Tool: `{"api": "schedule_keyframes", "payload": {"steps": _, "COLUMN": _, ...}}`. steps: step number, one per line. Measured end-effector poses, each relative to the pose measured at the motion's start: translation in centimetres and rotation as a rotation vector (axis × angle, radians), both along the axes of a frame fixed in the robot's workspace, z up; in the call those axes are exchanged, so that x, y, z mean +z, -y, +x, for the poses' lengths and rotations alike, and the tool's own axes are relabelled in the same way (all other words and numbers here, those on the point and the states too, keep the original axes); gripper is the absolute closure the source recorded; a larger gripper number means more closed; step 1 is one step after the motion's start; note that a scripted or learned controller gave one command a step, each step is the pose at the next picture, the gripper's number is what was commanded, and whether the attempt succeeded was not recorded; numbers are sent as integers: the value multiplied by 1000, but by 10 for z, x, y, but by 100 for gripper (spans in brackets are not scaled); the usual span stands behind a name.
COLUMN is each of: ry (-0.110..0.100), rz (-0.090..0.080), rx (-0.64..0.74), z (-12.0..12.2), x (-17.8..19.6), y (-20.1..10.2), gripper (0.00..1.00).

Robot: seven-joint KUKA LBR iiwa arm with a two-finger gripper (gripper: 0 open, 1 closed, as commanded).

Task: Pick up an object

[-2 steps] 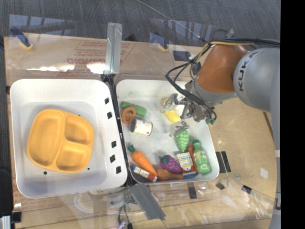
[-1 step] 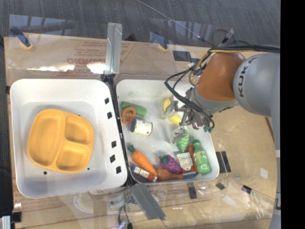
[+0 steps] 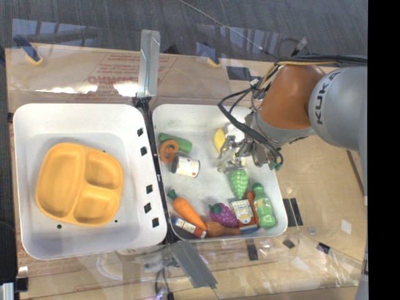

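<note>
Over right bin, tool above green toy; grip state unclear.

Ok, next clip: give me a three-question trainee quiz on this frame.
1. True or false: the yellow divided tray lies in the left bin.
2. Which lies nearest the hand? A) carrot B) green bumpy toy C) purple grapes
3. Fill in: the arm's band above the wrist is ____.

Key: 1 true; 2 B; 3 orange.
</note>
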State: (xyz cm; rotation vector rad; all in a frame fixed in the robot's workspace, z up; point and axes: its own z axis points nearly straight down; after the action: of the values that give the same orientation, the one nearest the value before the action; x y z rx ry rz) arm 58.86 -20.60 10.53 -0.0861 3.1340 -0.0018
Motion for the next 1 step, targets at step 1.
{"api": "schedule_keyframes", "payload": {"steps": 1, "ry": -1, "rz": 0, "rx": 1, "z": 0, "x": 0, "y": 0, "gripper": 0}}
